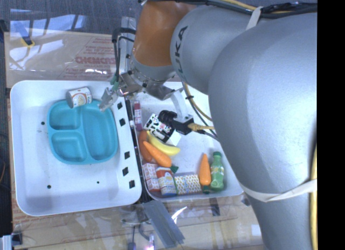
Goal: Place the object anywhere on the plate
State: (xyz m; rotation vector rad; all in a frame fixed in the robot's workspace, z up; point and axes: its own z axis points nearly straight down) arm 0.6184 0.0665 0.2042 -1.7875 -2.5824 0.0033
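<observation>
the blue plate [82, 138] with three compartments is seen in the left bin [32, 189]. a small can [79, 97] lies on its side just beyond the plate's far edge, on the bin floor. the tool [109, 99] is placed over the plate's far right corner, near the can; whether it is spread or pressed together cannot be told. in the right bin [233, 188] are gathered a banana [161, 145], two carrots [205, 171], a green bottle [216, 171] and small cartons [167, 181].
</observation>
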